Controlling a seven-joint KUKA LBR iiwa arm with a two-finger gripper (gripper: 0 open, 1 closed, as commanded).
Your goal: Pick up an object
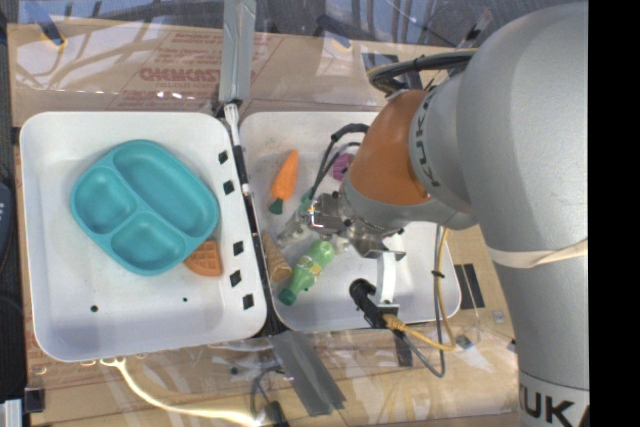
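In the right bin point(430, 300) lie an orange toy carrot point(285, 177) with a green tip, a green bottle point(307, 267) and a tan cone-shaped piece point(277, 261) near the left wall. My gripper point(318, 218) hangs low over the bin's middle, just above the green bottle and right of the carrot. The orange wrist band point(385, 165) and the grey arm cover much of the bin. A bit of something purple point(345, 161) peeks out beside the wrist.
The left bin point(60, 305) holds a teal divided plate point(145, 205) with an orange waffle piece point(204, 261) at its lower right edge. A black and yellow cable point(400, 320) runs over the right bin's front rim. Taped cardboard lies behind the bins.
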